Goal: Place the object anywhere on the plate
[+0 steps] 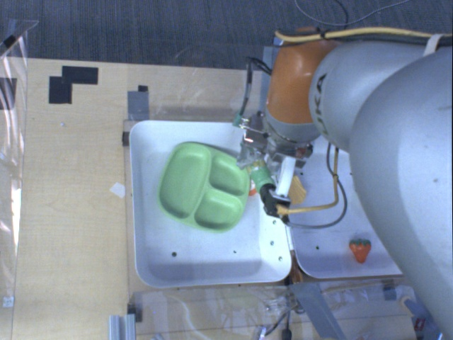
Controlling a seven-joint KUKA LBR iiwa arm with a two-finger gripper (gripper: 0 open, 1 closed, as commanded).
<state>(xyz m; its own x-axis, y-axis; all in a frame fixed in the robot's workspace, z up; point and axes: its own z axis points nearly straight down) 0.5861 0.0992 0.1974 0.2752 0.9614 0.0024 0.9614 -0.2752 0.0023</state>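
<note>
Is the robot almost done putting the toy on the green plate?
Not yet. The plate in the left bin has nothing on it. The gripper hangs at the plate's right edge with something small and green by it; I can't tell if it's held. A strawberry sits in the right bin.

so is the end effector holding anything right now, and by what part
Cannot be told: the end effector sits at the green plate's right edge, with a green and orange bit beside it.

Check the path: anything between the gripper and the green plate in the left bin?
Nothing visible. The gripper sits at the right rim of the green plate, with something small, green and orange, at its tip. The plate's three compartments hold nothing. The strawberry lies in the right bin, out of the path.
</note>
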